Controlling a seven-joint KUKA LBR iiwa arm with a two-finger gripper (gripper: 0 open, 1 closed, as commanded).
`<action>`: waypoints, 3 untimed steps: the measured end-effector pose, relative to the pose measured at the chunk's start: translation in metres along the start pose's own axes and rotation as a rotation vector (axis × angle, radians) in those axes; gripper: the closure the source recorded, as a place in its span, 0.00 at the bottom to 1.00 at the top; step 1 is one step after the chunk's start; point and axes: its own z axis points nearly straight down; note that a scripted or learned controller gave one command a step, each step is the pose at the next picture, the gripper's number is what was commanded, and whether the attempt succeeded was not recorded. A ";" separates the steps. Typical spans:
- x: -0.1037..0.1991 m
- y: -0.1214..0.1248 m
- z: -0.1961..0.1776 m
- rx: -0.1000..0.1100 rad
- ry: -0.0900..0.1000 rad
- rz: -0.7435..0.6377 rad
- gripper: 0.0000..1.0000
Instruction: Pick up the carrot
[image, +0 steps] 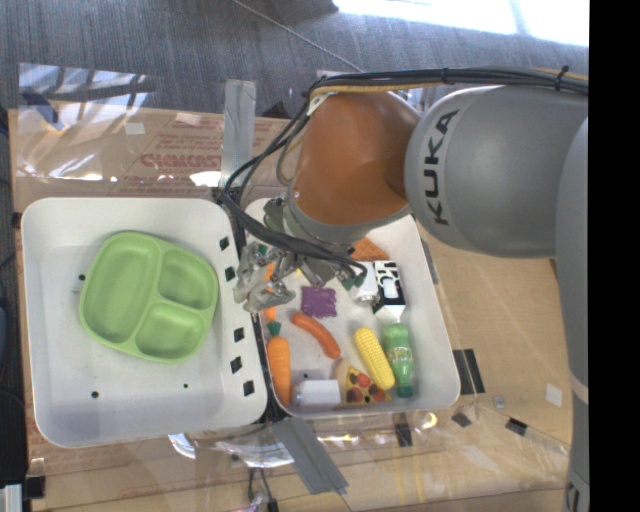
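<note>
The grey arm (500, 170) reads "KUKA" in black letters. Its gripper (262, 285) hangs low at the right bin's (437, 320) left wall; the fingers' state I cannot tell. The carrot (279, 368), a smooth orange taper, lies along that wall, just below the gripper. Near it lie a ribbed yellow corn (373, 358) and a green bottle (398, 355). The left bin (50, 330) bears a green plate (150, 295).

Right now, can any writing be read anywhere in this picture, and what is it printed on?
"KUKA": black letters on the grey robot arm.
Reddish print on the clear plastic sheet behind the bins: too blurred to read.
Label on the green plastic bottle: too small to read.
Black-and-white patterned box: no legible words.
</note>
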 end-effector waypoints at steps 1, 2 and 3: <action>0.049 -0.077 0.017 0.002 0.001 -0.018 1.00; -0.002 -0.073 0.016 0.004 -0.004 -0.342 1.00; -0.080 -0.037 0.016 0.002 -0.005 -0.264 1.00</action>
